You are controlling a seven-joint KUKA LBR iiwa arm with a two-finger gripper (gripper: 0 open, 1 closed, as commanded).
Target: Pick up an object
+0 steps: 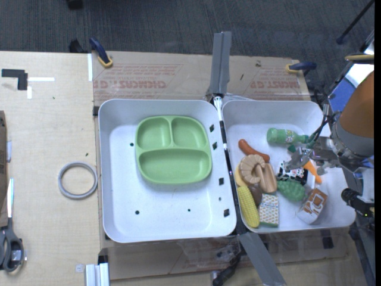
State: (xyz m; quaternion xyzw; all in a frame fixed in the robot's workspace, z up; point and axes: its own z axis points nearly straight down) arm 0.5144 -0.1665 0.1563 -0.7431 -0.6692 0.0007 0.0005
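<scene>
1. The claw (pixel 300 158) is positioned low in the right bin (pixel 271 111).
2. Its finger spacing cannot be told.
3. A black-and-white toy (pixel 291 173) lies just below the claw, a green bottle (pixel 284 137) just above.

Looks like a robotics lab to me: wooden bench (pixel 47 136) on grey carpet (pixel 178 11), cardboard sheet (pixel 155 79) held by clamps (pixel 101 52), tape roll (pixel 78 179) and scissors (pixel 11 246) at left, two white bins (pixel 113 159), toy food (pixel 262 177) at right.
</scene>
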